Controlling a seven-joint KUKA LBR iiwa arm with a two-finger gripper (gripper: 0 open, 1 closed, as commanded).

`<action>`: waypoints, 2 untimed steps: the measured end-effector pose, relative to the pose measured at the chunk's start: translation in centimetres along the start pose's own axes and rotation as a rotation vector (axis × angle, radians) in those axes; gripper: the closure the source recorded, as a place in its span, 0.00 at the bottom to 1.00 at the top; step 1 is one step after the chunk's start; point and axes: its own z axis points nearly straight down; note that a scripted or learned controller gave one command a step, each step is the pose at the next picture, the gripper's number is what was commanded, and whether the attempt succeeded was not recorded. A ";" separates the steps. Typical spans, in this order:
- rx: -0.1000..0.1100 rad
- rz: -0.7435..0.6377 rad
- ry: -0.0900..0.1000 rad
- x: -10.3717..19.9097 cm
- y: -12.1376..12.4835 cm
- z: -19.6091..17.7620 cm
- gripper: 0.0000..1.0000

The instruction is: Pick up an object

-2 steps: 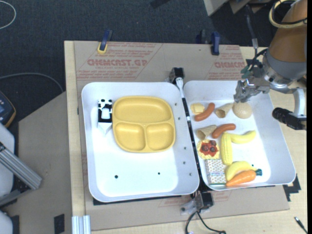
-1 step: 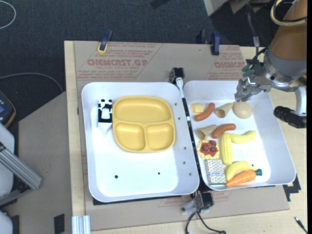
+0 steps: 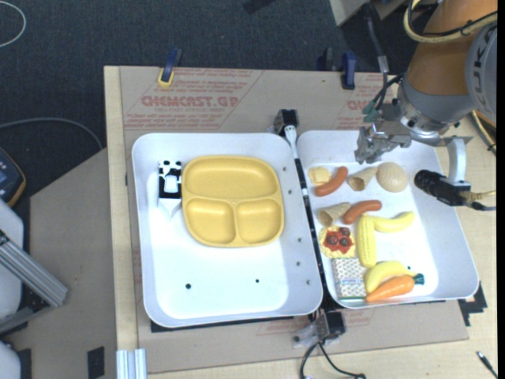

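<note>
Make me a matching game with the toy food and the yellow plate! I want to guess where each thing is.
Things:
1. yellow plate
2. carrot
3. corn cob
4. gripper

Places:
A. near corner of the right bin
B. far end of the right bin
C. left bin
D. middle of the right bin

Pairs: 1-C, 2-A, 3-D, 4-B

Beneath me I note a dark blue-grey carpet [image 3: 118, 22] with a thin white cable [image 3: 9, 18] looping at its upper left and a grey cable [image 3: 47, 125] curving along the left side. My bench is topped by a brown board [image 3: 237, 93] printed with red lettering, held at its far edge by a yellow clamp [image 3: 167, 69] and a blue clamp [image 3: 347, 68]. Lighting is even and bright, and an aluminium rail [image 3: 31, 271] lies at lower left.
</note>
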 end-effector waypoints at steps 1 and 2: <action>0.003 0.000 0.000 4.2 -1.3 -0.3 1.00; 0.002 0.001 0.001 7.0 -1.2 0.0 1.00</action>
